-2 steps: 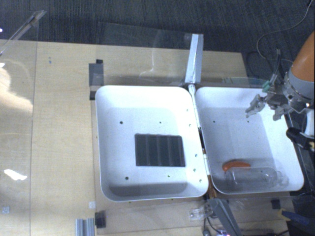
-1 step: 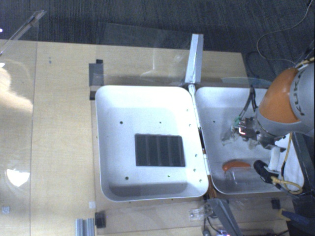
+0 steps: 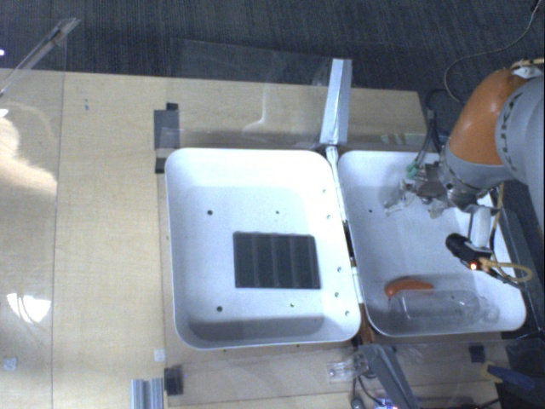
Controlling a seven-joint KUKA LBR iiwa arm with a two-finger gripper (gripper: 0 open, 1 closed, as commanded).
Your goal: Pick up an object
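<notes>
Gripper (image 3: 415, 190) position: over the far part of the right shallow white plastic bin (image 3: 375, 228), at the end of the grey arm with its orange band (image 3: 477, 126), which reaches in from the right and bends down toward the bin. Whether the claw is wide or narrow cannot be told from this view, and nothing is seen between its tips. Near the right bin's front wall lie a small orange elongated object (image 3: 409, 286) and, just beside it, a clear plastic bottle (image 3: 438, 305) on its side. The left shallow white plastic bin (image 3: 196, 228), smooth with rounded corners, bears a dark ribbed rectangular panel (image 3: 276, 261) in its floor. Both bins rest on a light wooden bench (image 3: 85, 228); dark carpet (image 3: 255, 7) lies beyond.
</notes>
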